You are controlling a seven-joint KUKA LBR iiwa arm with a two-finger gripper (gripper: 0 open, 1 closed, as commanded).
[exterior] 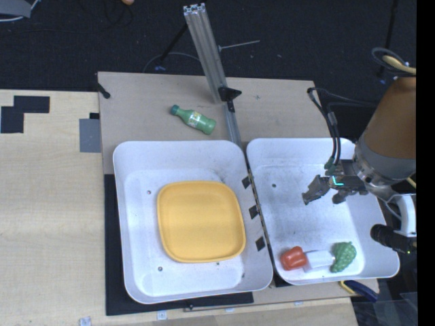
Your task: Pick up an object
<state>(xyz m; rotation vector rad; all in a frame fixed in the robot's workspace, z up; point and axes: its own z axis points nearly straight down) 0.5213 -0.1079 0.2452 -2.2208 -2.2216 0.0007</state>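
Arm (391, 131) reaches in from right, end effector (325, 190) low over right bin (292, 156), fingers spread, gripping nothing. Red pepper (293, 257), white piece (317, 259), broccoli (343, 256) lie along that bin's near edge, well apart from it. Yellow plate (200, 221) in left bin (136, 175); green bottle (194, 119) on table (136, 107).

No legible text or numbers (green bottle (194, 119) label too blurred)

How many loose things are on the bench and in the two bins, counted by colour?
Yellow: 1, the plate in the left bin
Green: 2, the bottle on the bench, the broccoli in the right bin
Red: 1, the pepper
White: 1, the small piece between pepper and broccoli
Total: 5
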